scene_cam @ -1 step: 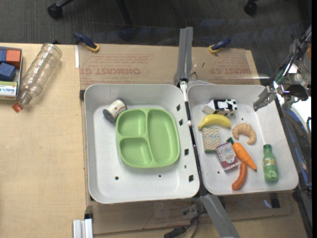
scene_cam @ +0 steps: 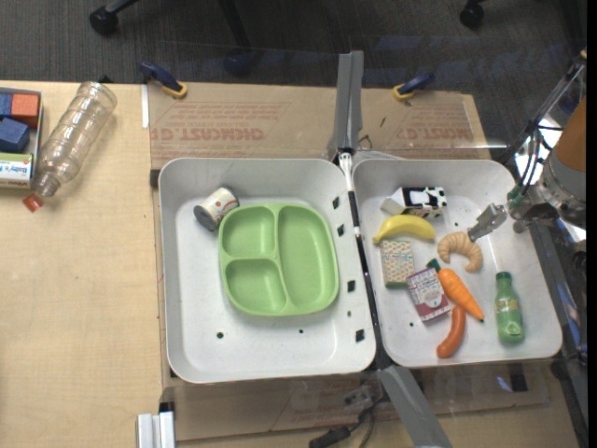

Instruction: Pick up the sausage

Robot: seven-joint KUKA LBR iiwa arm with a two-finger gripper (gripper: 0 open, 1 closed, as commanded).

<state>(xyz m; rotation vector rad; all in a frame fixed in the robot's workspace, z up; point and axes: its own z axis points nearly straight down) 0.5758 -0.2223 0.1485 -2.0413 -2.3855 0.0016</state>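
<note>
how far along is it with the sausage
Nothing looks done yet: the sausage lies on the floor of the right bin, below the carrot. In hand: the tool sits near the croissant, away from the sausage. Left: reach it, grasp it and lift it.

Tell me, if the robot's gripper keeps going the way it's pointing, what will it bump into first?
Probably the croissant. The gripper points down-left across the right bin, and the croissant sits just past its tip. How high the gripper is can't be told, so it might pass over. The sausage lies farther off.
</note>
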